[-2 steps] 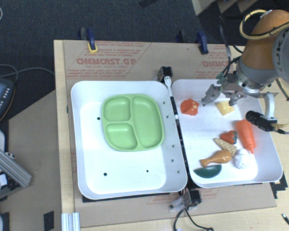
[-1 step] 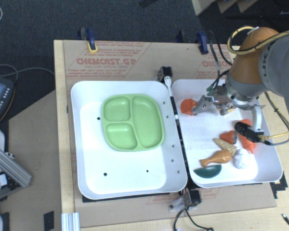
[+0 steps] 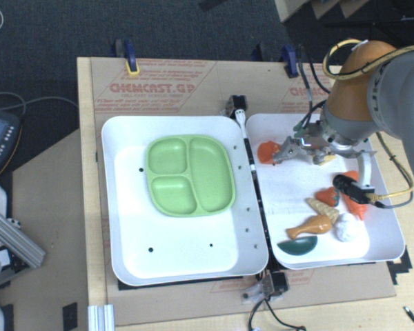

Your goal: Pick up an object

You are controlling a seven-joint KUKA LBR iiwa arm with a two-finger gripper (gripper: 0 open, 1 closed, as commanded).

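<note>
Gripper (image 3: pixel 281 154) right by small orange-red obj (image 3: pixel 265 151) in rt bin (image 3: pixel 383 243).

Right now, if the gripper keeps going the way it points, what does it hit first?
Probably the orange-red object just off the gripper, toward the divider between the bins. Height above it is unclear, so it may pass over.

You get bright, even overhead light; the two shallow white plastic bins (image 3: pixel 124 205) nearly wash out, shadows stay faint, detail slightly soft.

Green divided plate (image 3: pixel 191 174) in left bin (image 3: pixel 117 205) (white), blue clamps (image 3: pixel 130 52) behind
</note>
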